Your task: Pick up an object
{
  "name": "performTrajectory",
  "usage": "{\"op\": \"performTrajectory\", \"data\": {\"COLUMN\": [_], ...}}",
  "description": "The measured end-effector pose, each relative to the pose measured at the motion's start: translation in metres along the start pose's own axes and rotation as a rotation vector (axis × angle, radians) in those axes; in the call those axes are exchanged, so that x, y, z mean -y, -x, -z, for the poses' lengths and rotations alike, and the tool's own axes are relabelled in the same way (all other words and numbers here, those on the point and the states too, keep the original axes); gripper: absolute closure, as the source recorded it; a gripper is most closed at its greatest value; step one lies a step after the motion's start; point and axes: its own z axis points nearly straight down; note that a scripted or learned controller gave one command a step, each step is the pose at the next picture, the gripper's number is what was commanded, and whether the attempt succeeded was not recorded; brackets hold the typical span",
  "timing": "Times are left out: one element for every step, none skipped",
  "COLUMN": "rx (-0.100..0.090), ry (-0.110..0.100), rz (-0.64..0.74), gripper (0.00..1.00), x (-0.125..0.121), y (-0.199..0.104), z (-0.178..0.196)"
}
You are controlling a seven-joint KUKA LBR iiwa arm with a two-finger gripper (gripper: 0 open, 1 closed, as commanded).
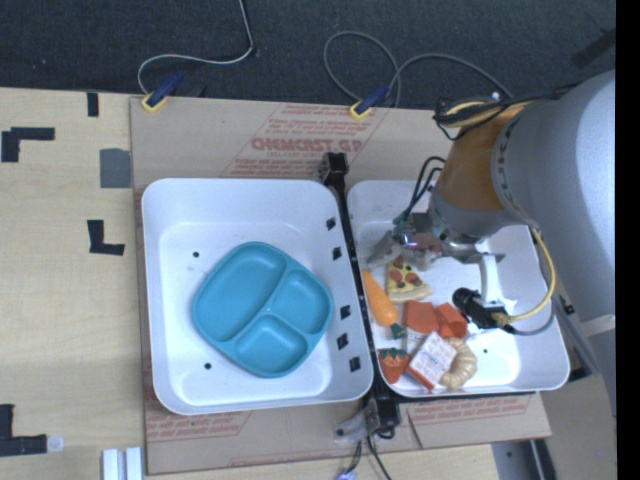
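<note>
Tool [408,240] is low in the right white plastic bin [535,368], just beside the toy pizza slice [407,279]; honestly can't tell its opening from here.

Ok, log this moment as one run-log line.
arm: over right bin | claw: low, near pizza slice | toy food: piled in right bin | blue plate: left bin

The grey arm [570,158] reaches in from the right, its orange band [470,173] above the wrist, the end effector [405,243] pointing down and leftward.
</note>
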Motion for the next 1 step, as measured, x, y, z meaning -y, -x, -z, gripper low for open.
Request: {"op": "performTrajectory", "data": {"rx": [0.0], "ry": [0.003], "rz": [0.0], "gripper": [0.0], "x": [0.004], "y": [-0.0004], "z": [0.0003]}}
